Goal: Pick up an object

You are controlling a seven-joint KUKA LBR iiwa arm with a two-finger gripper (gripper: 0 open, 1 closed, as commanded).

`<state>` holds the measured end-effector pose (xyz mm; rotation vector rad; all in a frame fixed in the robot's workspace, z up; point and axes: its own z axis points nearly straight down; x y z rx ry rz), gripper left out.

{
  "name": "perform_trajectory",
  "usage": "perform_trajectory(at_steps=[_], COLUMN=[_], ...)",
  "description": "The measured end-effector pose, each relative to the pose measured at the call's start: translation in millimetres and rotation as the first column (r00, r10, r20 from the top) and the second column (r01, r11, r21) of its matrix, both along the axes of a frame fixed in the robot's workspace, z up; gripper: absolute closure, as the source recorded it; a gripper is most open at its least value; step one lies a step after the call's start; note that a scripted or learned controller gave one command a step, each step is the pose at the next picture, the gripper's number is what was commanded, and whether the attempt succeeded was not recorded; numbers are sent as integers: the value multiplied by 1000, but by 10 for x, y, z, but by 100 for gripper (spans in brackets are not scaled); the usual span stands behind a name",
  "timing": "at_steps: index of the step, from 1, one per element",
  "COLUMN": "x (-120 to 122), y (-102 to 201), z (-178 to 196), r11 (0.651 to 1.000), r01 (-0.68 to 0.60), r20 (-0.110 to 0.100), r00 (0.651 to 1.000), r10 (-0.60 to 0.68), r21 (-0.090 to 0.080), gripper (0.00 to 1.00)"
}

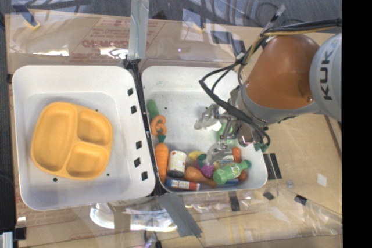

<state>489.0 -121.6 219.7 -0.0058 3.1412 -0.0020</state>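
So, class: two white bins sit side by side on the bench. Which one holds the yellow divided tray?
The left bin holds the yellow divided tray. The right bin instead holds a heap of small toy foods, with the hand over it.

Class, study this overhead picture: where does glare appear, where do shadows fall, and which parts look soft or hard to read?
In the camera view, glare streaks the clear plastic sheeting behind the bins; soft shadow lies along the inner walls of the left bin around the yellow tray; the gripper looks slightly blurred, and the toys heaped in the right bin run together at this resolution.
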Motion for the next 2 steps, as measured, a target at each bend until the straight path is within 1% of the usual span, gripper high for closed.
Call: perform_trajectory(at_steps=[1, 2], x=[110, 1555], y=[-884, -872], z=[-634, -651], r11=[1000, 978], r01=[3, -207], r20=[-5, 3], r00=[1000, 978], r10=[-3, 207], r21=[2, 0], gripper=[0, 0])
